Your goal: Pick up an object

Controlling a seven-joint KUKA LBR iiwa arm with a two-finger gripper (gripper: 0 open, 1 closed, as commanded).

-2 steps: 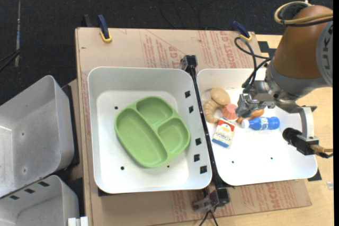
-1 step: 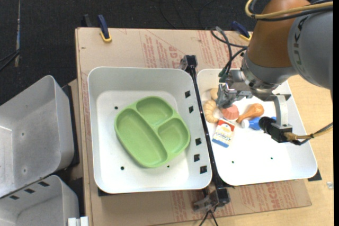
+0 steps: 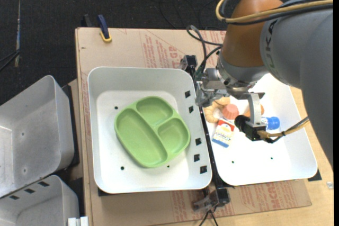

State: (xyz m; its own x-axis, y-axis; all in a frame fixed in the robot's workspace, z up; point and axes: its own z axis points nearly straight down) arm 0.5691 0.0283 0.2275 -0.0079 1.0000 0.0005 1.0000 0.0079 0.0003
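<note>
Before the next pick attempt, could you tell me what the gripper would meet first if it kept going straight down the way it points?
Probably the pink object in the right bin: the gripper hangs over that cluster, beside the tan item. Depth is unclear from this slant.

A grey arm [image 3: 302, 39] with an orange band [image 3: 251, 13], looped by a yellow cable [image 3: 275, 8].

Two bins sit side by side on the bench. A divided plate [image 3: 152, 130] lies in the middle of the left bin [image 3: 100, 87]. In the right bin [image 3: 286, 166], a small carton [image 3: 223, 135] lies near the dividing wall, under my arm [image 3: 275, 39].
</note>
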